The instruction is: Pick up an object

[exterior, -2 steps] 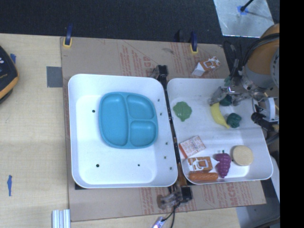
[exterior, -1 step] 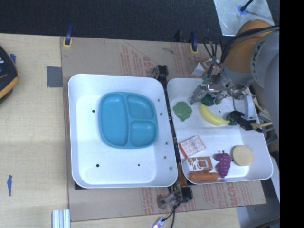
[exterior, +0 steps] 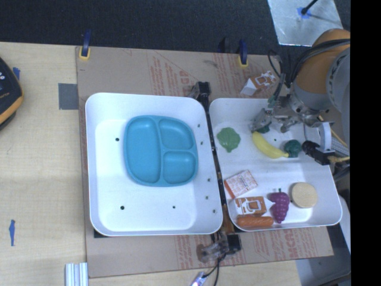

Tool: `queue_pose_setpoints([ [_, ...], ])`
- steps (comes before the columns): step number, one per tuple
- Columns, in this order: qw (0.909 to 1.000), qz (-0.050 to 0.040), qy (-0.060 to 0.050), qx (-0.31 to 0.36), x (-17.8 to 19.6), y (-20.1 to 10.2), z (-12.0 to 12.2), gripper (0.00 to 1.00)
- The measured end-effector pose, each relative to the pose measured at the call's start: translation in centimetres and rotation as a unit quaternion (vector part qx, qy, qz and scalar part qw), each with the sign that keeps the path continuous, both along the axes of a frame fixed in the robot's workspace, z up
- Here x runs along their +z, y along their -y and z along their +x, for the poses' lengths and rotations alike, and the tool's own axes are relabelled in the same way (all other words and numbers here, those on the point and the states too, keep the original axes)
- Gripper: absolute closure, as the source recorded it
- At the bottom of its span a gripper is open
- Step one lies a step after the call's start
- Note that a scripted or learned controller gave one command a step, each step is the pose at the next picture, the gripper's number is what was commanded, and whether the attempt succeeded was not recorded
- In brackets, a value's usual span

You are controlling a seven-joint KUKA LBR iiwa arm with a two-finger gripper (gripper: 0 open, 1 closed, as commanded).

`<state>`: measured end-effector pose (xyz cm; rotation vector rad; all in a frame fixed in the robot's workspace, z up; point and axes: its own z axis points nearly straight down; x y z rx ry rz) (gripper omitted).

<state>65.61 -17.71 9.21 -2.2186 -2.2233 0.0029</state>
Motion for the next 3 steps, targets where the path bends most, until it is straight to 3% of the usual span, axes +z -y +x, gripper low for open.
queue_pose_setpoints([
  [1, 1.0000, 0.0001, -0.001, 0.002, 0.5, -3.0, -2.9, 0.00],
  [2, 1.0000, -0.0003, -0.002, 0.002, 1.5, -2.8, -2.9, 1.00],
  [3, 1.0000, 0.0004, 0.000, 0.002, 10.1, -11.8, -6.6, 1.00],
])
